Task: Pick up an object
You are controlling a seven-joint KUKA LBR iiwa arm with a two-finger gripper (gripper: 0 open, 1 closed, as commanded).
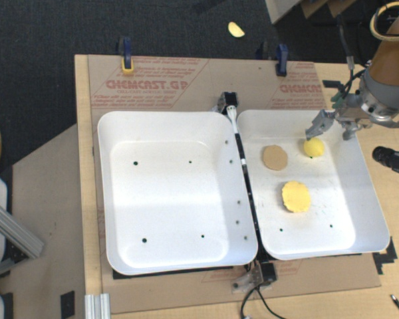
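The gripper (331, 126) hangs over the far part of the right bin (359, 231), its two fingers spread wide apart with nothing between them; one finger (317, 126) slants down toward the small yellow ball (313, 147), its tip just above and beside the ball, though whether it touches cannot be told, while the other finger sits nearer the bin's right wall. The grey wrist with its orange band (389, 62) rises behind the gripper at the bin's far right corner. The small yellow ball rests on the floor of the right bin, in its far half. Just to the left of the ball, apart from it, lies a flat tan disc (275, 157). Nearer the camera than the ball, well clear of it, lies a flat yellow disc (296, 197), around the middle of the right bin. The left bin (113, 198) stands side by side with the right bin, their inner rims touching, both on a brown board (153, 78) held by two blue clamps (126, 53) at its far edge.
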